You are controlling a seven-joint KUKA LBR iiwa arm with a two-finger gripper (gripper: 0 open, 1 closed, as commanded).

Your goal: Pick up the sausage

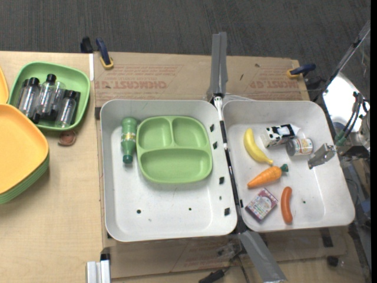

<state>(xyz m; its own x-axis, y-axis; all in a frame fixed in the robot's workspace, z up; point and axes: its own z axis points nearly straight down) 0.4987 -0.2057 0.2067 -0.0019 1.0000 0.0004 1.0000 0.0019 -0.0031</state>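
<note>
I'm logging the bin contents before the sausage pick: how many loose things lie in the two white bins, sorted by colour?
Green: 2, the bottle and the divided plate
Yellow: 1, the banana
Orange: 2, the carrot and the sausage
Purple: 1, the small packet
Black and white: 1, the cow toy
Grey: 1, the can
Total: 8

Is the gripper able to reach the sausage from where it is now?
Probably yes. The sausage lies alone near the right bin's front; the gripper is nearby, and nothing lies between them.
</note>
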